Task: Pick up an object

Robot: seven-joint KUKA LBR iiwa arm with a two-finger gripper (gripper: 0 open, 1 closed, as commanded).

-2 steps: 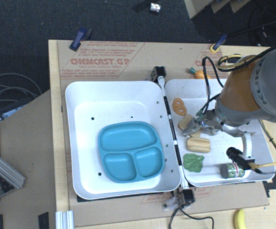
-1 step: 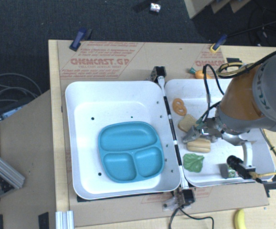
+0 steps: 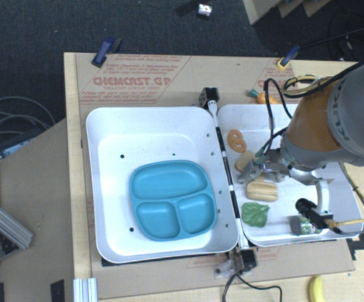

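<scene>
Where the right-hand shallow white bin [image 3: 276, 119] holds the loose items, four of them lie along its left half: an orange pretzel-shaped piece [image 3: 236, 139] nearest the far wall, a small tan lump [image 3: 243, 163] below it, a pale beige bread-roll-shaped block [image 3: 261, 190] nearer the middle, and a green leafy-looking piece [image 3: 255, 214] closest to the front edge. A small dark-and-green object [image 3: 305, 221] sits near the front right of the same bin; its identity cannot be told.

The claw [image 3: 262, 166] is positioned low over the bin, just above the beige block and just beside the tan lump. Its metal parts blur together at this angle, so how far it is open, and whether it has hold of anything, cannot be told.

The grey arm with its orange band [image 3: 317, 121] reaches in over the bin's right side.

The left-hand shallow white bin [image 3: 116, 128] carries a blue three-compartment plastic tray [image 3: 172, 198]. Both bins rest on the tabletop [image 3: 131, 80], a brown board with red printed lettering.
</scene>
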